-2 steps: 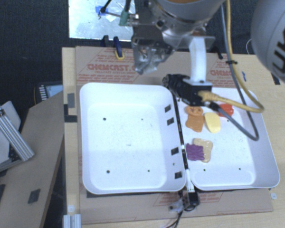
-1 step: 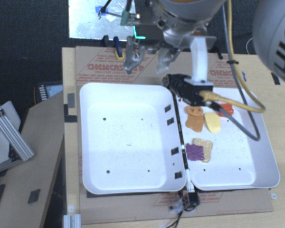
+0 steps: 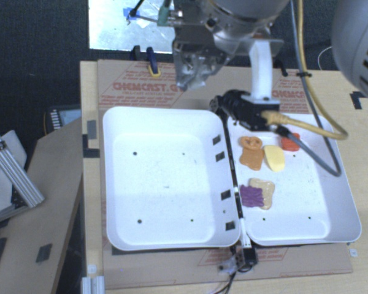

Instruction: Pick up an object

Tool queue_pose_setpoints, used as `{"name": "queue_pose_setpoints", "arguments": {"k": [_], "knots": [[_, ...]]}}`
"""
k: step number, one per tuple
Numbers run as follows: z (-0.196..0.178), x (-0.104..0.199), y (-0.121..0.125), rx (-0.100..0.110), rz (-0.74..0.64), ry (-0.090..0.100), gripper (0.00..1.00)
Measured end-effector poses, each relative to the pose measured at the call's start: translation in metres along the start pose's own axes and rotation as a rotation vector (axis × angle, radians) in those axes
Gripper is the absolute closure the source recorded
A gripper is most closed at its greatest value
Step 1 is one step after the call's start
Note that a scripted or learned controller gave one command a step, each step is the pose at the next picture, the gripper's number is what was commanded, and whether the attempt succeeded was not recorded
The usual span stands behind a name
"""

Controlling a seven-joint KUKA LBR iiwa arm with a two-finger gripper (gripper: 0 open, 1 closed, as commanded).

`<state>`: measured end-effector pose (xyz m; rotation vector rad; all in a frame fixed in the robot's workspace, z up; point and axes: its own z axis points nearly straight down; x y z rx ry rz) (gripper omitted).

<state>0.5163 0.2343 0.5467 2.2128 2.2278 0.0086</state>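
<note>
Several small items lie in the right bin (image 3: 331, 216): an orange-brown piece (image 3: 252, 153), a yellow piece (image 3: 274, 158) right of it, a red-orange piece (image 3: 290, 143) further back, and a purple piece (image 3: 251, 195) resting against a cream piece (image 3: 265, 192). My gripper (image 3: 193, 72) hangs high up, seen over the back edge of the left bin (image 3: 159, 176), well apart from all the items. It looks blurred.
The divider with black clips (image 3: 228, 164) runs between the two bins. Cardboard (image 3: 135, 87) lies under the bins, with a yellow and blue clamp (image 3: 152, 63) at its back. The arm's body covers the top of the view.
</note>
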Motion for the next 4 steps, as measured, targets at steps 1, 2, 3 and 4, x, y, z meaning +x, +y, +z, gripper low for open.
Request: {"name": "queue_pose_setpoints", "arguments": {"k": [1, 2, 3, 4], "knots": [[0.001, 0.000, 0.000, 0.001, -0.001, 0.000, 0.00], [-0.011, 0.000, 0.000, -0.002, -0.003, 0.001, 1.00], [-0.011, 0.000, 0.000, -0.001, -0.003, 0.001, 0.00], [-0.011, 0.000, 0.000, -0.001, -0.003, 0.001, 0.00]]}}
